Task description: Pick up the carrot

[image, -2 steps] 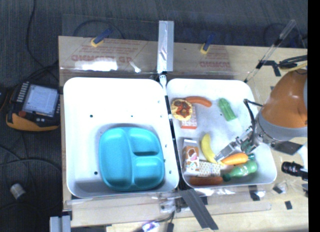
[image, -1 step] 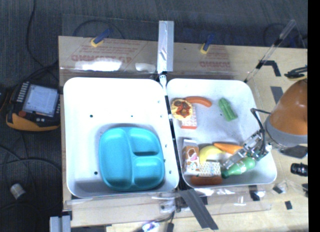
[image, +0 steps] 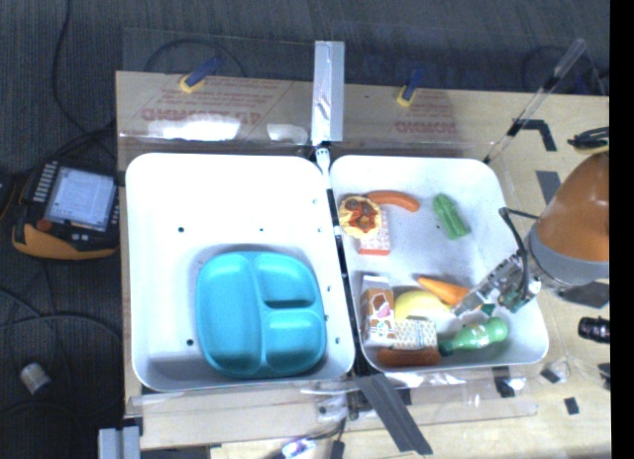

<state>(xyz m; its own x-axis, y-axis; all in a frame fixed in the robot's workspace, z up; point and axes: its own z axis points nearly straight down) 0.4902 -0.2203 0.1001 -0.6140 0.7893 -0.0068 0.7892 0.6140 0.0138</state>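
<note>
The carrot (image: 443, 289) is a small orange wedge lying in the right bin (image: 485, 181), toward its near right part, just above a yellow round fruit (image: 420, 305). My gripper (image: 490, 293) hangs low at the carrot's right end, reaching in from the right under the arm's orange band (image: 586, 211). Whether it touches the carrot is not clear. Nothing is visibly lifted.
The right bin also holds an orange sausage (image: 394, 199), a pizza toy (image: 359, 213), a green vegetable (image: 451, 217), a snack box (image: 379, 317) and a green bottle (image: 475, 336) right below the gripper. A blue divided tray (image: 262, 313) lies in the left bin (image: 158, 249).
</note>
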